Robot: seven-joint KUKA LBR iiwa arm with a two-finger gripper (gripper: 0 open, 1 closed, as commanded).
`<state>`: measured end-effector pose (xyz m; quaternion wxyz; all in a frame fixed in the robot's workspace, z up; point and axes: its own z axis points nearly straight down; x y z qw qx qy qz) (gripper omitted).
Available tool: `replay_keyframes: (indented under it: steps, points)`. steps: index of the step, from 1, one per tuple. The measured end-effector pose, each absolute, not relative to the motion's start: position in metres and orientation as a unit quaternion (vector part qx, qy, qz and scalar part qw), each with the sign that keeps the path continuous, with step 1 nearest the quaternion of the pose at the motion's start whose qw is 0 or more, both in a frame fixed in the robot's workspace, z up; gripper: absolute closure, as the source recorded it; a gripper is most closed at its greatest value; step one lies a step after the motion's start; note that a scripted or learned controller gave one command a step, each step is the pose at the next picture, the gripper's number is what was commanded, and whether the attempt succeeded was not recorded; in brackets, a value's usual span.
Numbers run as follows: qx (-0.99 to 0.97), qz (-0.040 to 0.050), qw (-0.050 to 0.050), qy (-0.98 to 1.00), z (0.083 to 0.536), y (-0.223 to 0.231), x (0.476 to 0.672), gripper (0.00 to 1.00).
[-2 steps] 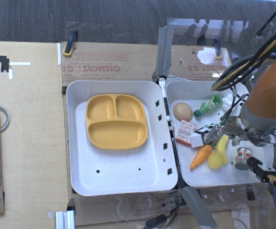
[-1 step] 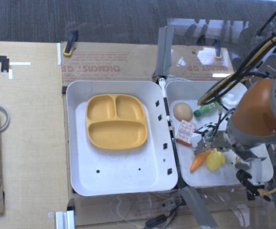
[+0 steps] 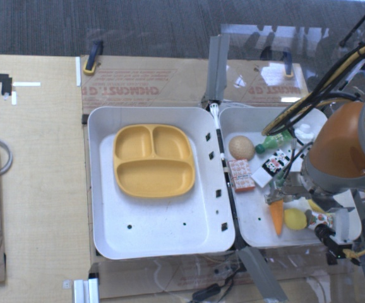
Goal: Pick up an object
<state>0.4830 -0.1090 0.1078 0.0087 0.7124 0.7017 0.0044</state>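
Robot arm (image 3: 343, 147), grey with an orange band, reaching in from the right over the right-hand bin (image 3: 253, 229). Gripper (image 3: 282, 193) low inside that bin, largely hidden under the wrist and cables; whether it is spread or closed cannot be told from this angle. Carrot (image 3: 276, 217), orange, directly below the gripper on the bin floor, its thick end at or touching the gripper's lower end, tip pointing toward the bin's near edge; not seen to be held. Lemon (image 3: 295, 218), yellow, just beside the carrot, below and slightly right of the gripper. Small red box (image 3: 241, 174), just left of the gripper and a little above it, lying flat. Round tan ball (image 3: 241, 148), above and left of the gripper, next to the red box. Green bottle (image 3: 273, 141), above the gripper, tilted, partly under the cables. Black-and-white patterned item (image 3: 274, 165), immediately above the gripper, between it and the bottle. Left-hand bin (image 3: 107, 219), well left of the gripper, separated from the right bin by a divider. Yellow divided plate (image 3: 153, 161), three compartments, lying flat in the upper part of the left bin, well apart from the gripper.
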Motion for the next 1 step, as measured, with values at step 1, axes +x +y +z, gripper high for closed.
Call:
replay_keyframes:
  steps: [1]
  points:
    - [0.729, -0.002, 0.0, 0.685, 0.271, -0.0728, 0.4776, 1.0]
